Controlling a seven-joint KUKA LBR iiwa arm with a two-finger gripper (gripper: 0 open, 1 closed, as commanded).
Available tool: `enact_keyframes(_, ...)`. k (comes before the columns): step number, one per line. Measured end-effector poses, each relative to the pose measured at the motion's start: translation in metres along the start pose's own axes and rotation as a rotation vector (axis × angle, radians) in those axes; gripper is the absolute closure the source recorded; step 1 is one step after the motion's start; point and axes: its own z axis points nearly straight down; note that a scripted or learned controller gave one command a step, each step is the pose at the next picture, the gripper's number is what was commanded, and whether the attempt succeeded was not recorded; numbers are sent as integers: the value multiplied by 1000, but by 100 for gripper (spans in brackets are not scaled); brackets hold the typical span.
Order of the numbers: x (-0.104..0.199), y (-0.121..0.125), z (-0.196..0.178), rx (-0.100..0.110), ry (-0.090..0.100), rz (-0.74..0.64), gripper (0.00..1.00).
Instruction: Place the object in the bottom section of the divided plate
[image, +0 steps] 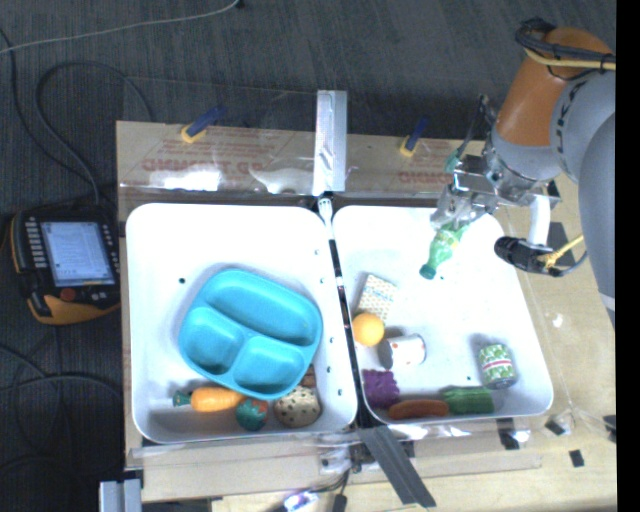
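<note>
The divided plate (250, 335) lies in the left bin (150, 260); the bottle (441, 250) hangs over the right bin (520, 310).

A robotics lab, by every sign. A wooden bench (150, 140) on dark carpet (60, 420) bears two white bins (150, 225), and a teach pendant (65, 262) with trailing cables (60, 110) lies alongside.

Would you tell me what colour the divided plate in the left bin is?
Light blue, all over; the divided plate shows plainly in the camera view.
</note>
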Motion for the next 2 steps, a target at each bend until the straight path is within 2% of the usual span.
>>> enact_keyframes(1, -18, -7, -8, 0, 3, 159, 100)
enact_keyframes(2, 21, -42, -50, 2, 2, 433, 100)
